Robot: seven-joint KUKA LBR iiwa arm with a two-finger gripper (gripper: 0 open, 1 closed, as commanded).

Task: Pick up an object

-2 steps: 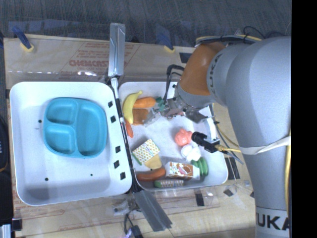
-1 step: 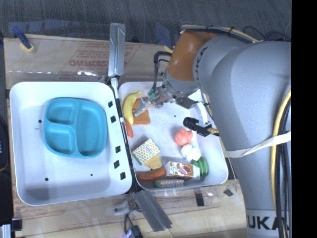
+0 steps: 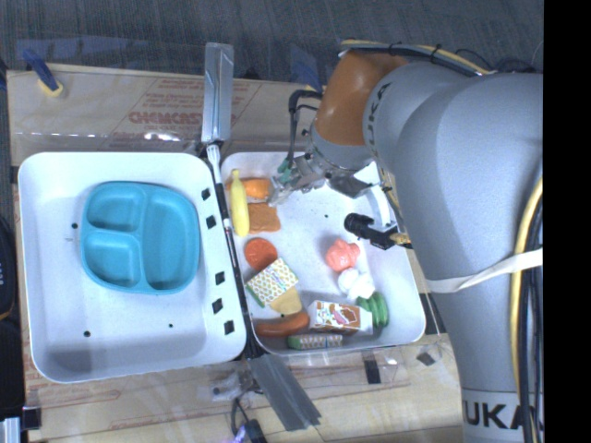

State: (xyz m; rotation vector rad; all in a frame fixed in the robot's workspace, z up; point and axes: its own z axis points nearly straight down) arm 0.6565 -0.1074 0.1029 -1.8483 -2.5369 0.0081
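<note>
My gripper (image 3: 288, 177) hangs low over the far left part of the right bin (image 3: 404, 295), under the orange wrist band. Just left of it lies an orange toy piece (image 3: 258, 189), next to a yellow banana (image 3: 239, 207) along the bin's left wall. A brown toast-like piece (image 3: 265, 218) sits right below the orange one. I see nothing lifted by the gripper. The arm hides the bin's far right corner.
The right bin also holds a red round slice (image 3: 260, 250), a patterned box (image 3: 271, 281), a sausage (image 3: 282, 324), a small carton (image 3: 335, 317), a pink toy (image 3: 342, 254) and a green piece (image 3: 375, 311). A blue divided plate (image 3: 140, 235) lies in the left bin (image 3: 46, 340).
</note>
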